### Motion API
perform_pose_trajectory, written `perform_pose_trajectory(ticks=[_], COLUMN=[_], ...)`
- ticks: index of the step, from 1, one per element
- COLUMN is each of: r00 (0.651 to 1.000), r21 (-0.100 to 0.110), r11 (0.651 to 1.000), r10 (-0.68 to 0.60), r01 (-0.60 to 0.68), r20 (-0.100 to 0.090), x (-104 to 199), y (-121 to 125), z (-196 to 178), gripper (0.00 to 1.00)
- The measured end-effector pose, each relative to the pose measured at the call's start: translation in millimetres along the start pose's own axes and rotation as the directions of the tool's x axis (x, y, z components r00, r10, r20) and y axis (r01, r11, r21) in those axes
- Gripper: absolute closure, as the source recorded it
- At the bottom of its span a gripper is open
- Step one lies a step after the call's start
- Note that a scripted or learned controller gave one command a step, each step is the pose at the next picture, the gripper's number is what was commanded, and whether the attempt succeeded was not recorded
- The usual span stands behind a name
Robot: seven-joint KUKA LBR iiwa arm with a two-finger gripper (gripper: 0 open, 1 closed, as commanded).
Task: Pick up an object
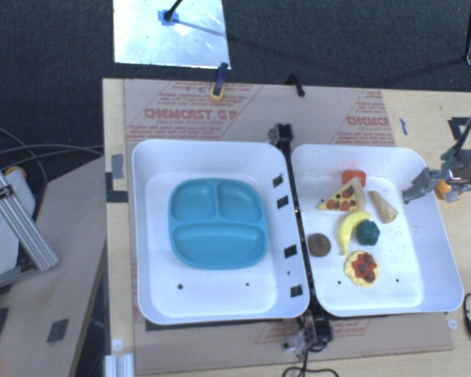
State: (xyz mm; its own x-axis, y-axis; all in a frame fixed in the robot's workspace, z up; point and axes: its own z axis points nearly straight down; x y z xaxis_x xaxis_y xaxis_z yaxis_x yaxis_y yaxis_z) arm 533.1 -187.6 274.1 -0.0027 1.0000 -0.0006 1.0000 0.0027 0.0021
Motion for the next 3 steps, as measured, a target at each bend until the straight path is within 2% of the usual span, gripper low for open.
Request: perform_pose_trajectory(ticks=[1, 2, 3], r00=[1.0, 1.0, 1.0], r21=[0.008, -0.01, -0.009], r11=[1.0, 1.0, 1.0], r10=[0.001, -0.002, -0.009], r01=[-0.001, 0.002, 0.009], r20=[-0.004, 0.008, -0.002], x=[34.7, 88.3, 200.8], y=[-48.9, -44.5, -43.9], z=[62.4, 175.1, 84.4], gripper=[0.0, 0.0, 0.0])
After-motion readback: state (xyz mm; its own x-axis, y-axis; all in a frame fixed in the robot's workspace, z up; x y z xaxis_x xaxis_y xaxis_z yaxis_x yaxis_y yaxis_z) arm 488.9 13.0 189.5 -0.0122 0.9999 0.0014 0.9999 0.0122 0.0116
